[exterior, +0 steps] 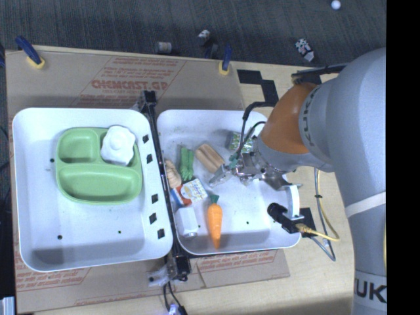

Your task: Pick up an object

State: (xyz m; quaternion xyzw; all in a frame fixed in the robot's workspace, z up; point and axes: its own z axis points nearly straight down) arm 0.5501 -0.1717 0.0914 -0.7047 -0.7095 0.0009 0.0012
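Note:
My gripper [226,171] is low inside the right bin [262,231], reaching in from the right near its middle. Just to its upper left lies a tan wooden block [209,156], very close to the gripper tip; I cannot tell whether they touch. An orange carrot [214,223] lies below it near the bin's front. A small printed packet [193,190] sits left of the tip. A green strip [186,163] and a tan figure [172,172] lie by the bin's left wall. A white bottle [188,220] rests beside the carrot.
The left bin [33,241] holds a green divided plate [98,169] with a white lump [118,143] in its upper right compartment. A greenish packet [235,140] lies behind the gripper. The arm's orange band [289,123] and grey body cover the right bin's right side.

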